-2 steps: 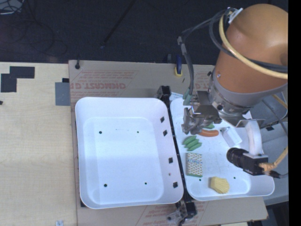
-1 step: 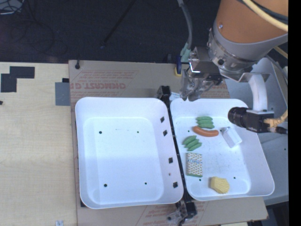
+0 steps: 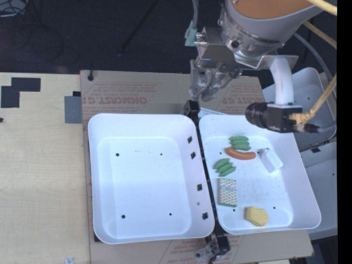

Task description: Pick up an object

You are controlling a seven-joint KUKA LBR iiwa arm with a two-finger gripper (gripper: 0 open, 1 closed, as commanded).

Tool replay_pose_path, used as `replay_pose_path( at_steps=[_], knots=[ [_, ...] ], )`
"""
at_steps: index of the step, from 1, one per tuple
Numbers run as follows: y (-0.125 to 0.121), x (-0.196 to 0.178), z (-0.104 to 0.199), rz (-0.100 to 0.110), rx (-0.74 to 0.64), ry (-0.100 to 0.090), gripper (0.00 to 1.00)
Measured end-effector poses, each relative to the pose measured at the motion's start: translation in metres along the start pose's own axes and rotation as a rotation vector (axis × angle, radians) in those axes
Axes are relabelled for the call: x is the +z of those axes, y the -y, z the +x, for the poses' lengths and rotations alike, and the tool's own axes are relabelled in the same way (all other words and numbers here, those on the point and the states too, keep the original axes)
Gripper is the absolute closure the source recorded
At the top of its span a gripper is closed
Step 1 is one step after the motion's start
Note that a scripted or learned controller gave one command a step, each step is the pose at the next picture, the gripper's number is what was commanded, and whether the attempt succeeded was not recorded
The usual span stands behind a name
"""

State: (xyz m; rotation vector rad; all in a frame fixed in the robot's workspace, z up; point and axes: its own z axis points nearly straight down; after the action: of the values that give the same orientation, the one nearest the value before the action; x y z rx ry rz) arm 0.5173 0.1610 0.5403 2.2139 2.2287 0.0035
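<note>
My gripper (image 3: 207, 91) hangs above the far edge of the bench, just behind the seam between the two bins, with nothing visible between its fingers. The right bin (image 3: 300, 202) holds several small objects: a green pea pod (image 3: 240, 142), an orange sausage (image 3: 241, 154), a second green pod (image 3: 224, 166), a small white block (image 3: 270, 160), a patterned green-and-white packet (image 3: 227, 192) and a yellow wedge (image 3: 256, 216). All lie well in front of and below the gripper.
The left bin (image 3: 104, 147) sits beside the right one, joined by a black clip strip (image 3: 199, 169). A black camera unit (image 3: 272, 117) juts over the right bin's far rim. Brown board (image 3: 137, 92) lies under both bins.
</note>
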Motion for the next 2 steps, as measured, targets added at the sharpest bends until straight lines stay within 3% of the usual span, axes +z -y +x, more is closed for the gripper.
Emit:
replay_pose_path(
  at_steps=[1,2],
  knots=[
    [0.044,0.038,-0.054,0.01,0.01,0.004,1.0],
    [0.03,0.001,-0.023,0.002,0.003,0.001,1.0]
  ],
)
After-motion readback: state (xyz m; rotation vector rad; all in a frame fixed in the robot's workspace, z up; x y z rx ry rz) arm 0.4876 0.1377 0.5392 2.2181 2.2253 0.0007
